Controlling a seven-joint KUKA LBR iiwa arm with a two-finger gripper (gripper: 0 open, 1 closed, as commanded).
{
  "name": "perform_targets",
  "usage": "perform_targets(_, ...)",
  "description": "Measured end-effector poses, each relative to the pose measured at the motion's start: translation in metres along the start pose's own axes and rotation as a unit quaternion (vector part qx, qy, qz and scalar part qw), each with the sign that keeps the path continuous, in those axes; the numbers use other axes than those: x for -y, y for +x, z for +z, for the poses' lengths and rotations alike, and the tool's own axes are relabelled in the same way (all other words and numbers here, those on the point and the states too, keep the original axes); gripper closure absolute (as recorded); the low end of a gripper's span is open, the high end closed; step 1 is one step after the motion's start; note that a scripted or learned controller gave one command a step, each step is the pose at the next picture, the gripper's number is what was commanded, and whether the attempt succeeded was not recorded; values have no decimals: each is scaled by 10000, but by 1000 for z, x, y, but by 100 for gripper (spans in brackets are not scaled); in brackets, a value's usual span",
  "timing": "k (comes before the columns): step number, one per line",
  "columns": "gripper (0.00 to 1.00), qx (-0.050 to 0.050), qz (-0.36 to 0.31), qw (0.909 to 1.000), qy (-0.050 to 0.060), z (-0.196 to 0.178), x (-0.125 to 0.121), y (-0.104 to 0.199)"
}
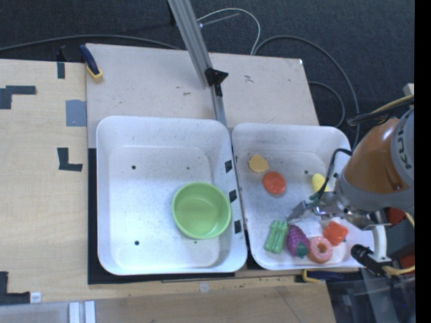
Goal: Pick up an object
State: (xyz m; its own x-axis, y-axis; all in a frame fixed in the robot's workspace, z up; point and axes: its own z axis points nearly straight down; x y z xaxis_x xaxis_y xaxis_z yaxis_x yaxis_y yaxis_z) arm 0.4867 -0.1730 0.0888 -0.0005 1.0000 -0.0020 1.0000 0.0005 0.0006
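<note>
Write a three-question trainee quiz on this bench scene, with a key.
1. True or false: the green bowl sits in the right bin.
2. Which item lies nearest the left bin: A) pink donut B) green block C) purple grapes?
3. Name the colour of the round item below the yellow piece.

Key: 1 false; 2 B; 3 red.

The two bins (121, 180) look like white plastic, matt and finely speckled. The green bowl (201, 210) is smooth plastic with a soft shine. The bench (34, 180) looks like pale wood. The pole (192, 29) is grey metal.
</note>
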Motion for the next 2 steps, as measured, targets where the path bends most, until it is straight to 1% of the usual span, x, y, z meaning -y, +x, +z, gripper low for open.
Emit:
perform_targets(1,100,-17,-7,10000,7,-11,0,1)
perform_targets(2,100,-8,-5,10000,-6,-54,2,3)
